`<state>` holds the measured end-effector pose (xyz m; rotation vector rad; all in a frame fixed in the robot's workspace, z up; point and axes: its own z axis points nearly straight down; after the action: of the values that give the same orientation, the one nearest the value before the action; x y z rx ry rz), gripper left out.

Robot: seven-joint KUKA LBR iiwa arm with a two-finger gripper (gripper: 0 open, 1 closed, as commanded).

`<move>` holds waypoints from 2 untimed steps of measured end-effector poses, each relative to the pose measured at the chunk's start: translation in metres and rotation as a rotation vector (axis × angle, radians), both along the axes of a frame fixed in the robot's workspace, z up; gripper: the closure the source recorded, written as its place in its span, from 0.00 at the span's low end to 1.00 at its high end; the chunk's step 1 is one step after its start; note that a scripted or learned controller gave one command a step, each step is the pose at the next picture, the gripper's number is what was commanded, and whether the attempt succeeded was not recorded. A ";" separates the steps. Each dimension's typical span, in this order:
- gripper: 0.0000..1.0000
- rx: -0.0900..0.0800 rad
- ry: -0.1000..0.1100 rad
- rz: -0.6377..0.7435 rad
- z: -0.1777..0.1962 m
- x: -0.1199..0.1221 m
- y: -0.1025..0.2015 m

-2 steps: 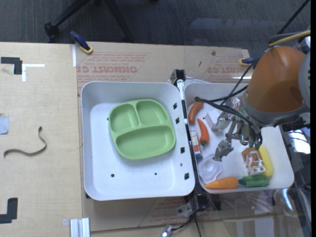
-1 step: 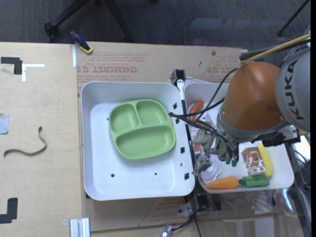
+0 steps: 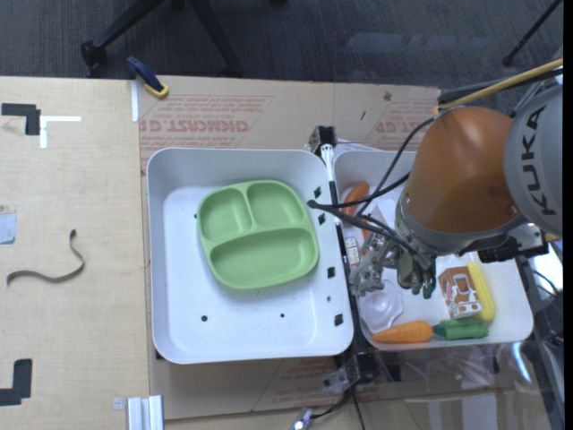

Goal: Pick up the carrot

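Cardboard sheeting covers the bench under two white bins, with dark carpet and an office chair base beyond the far edge. Your left bin holds a green divided plate, three compartments, lying flat near the middle. Your right bin is mostly covered by the arm, whose orange band sits over its middle. The gripper hangs low over the right bin's left half, close to the wall shared with the other bin; cables run across it, and whether the fingers are spread or closed you can't tell from this angle (too much clutter).

The carrot lies on its side along the near edge of the right bin, orange body pointing left, with its green leafy top to the right. It sits just in front of the gripper, apart from it, nothing gripping it. Beside the green top lies a yellow corn cob and a small printed box. Another orange item peeks out near the bin's far left corner, partly hidden. On the left wooden tabletop lies a curled dark strip.
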<state>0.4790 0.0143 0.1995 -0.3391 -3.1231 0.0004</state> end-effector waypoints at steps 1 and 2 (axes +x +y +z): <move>1.00 0.000 0.003 0.099 -0.088 -0.002 0.094; 1.00 0.000 0.000 0.003 -0.109 -0.002 0.174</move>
<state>0.4772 0.1880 0.0909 -0.3341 -3.1231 0.0009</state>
